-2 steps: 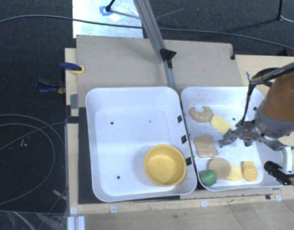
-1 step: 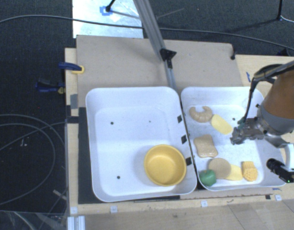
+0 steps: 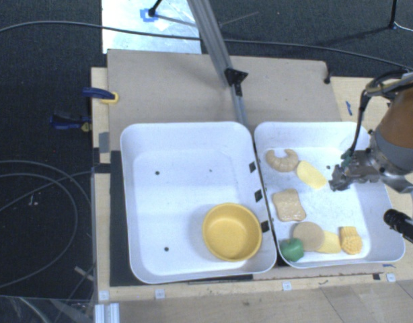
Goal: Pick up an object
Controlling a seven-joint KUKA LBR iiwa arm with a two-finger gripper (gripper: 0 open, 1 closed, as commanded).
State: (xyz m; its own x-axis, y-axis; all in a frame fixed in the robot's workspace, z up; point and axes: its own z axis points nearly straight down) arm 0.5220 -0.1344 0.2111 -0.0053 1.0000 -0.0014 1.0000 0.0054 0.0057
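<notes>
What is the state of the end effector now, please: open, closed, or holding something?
End effector: cannot be told whether open or closed; it sits low over the right bin, near the yellow piece, with nothing visibly held.

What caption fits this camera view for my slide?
Robot gripper hovers over the right bin of toy foods; yellow bowl sits in the left bin.

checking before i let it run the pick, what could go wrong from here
1. The gripper hovers in the right bin beside the yellow lemon-like piece, not over it; closing here may catch nothing.
2. The items near the bin's front sit packed: round tan piece, green item, corn piece. A descent there could nudge neighbours or grab two.
3. The yellow bowl in the left bin looks too wide to grasp except by its rim.
</notes>
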